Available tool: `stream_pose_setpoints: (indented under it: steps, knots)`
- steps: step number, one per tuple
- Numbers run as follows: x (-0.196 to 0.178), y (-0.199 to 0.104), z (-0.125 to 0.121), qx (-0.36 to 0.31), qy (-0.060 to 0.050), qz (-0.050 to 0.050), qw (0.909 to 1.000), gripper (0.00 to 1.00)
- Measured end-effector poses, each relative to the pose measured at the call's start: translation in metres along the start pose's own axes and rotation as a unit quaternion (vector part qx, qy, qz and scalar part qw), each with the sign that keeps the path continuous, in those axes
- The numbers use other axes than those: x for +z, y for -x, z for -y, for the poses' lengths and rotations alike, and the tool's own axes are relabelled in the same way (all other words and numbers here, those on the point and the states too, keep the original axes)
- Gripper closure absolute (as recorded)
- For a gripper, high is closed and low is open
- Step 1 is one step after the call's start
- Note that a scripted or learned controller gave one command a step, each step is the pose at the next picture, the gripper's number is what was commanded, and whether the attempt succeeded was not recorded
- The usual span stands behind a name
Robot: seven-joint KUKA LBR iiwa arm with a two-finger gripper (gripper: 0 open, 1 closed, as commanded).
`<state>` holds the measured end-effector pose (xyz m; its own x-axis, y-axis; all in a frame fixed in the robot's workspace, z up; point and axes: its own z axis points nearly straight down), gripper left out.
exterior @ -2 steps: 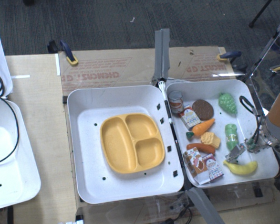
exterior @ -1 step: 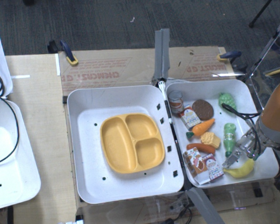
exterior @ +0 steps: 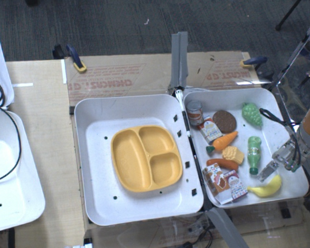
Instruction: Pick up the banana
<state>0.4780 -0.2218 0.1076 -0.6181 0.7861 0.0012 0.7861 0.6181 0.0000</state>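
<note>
Here the left bin (exterior: pixel 93 151) carries a yellow divided tray (exterior: pixel 147 157) and has no part in the step, so attention goes to the right bin (exterior: pixel 291 138), where the banana (exterior: pixel 265 188) lies flat in the near right corner, close to the front wall and curved with its ends turned up. Just left of it sits a small printed carton (exterior: pixel 225 182), and above it stands a green bottle (exterior: pixel 254 153) lying lengthwise; a carrot (exterior: pixel 225 141), a corn piece (exterior: pixel 232 154), a brown cookie (exterior: pixel 224 121), a can (exterior: pixel 195 114) and a green grape bunch (exterior: pixel 252 115) fill the rest of that bin. The gripper (exterior: pixel 268 169) hangs just above the banana's upper edge, beside the bottle's base, and holds nothing; its fingers look parted, though the gap is small and hard to judge. To do this well, I judge it should shift a little toward the near wall so the fingers straddle the fruit's thick middle across its narrow width, descend straight, and avoid clipping the bottle or the bin's rim before closing. The arm enters from the right edge, wrist low over the bin and angled down and leftward toward the corner.
</note>
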Motion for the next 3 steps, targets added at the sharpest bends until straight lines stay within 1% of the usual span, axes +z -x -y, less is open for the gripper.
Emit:
stream_pose_setpoints:
  steps: [1, 2, 3]
  knots:
    - [0.0, 0.0, 0.0, -0.051, 0.0, 0.0, 0.9987, 0.0]
    - [0.001, 0.0, 0.0, 0.014, 0.0, 0.0, 0.9999, 0.0]
    - [0.017, 0.0, 0.0, -0.111, 0.0, -0.001, 0.9939, 0.0]
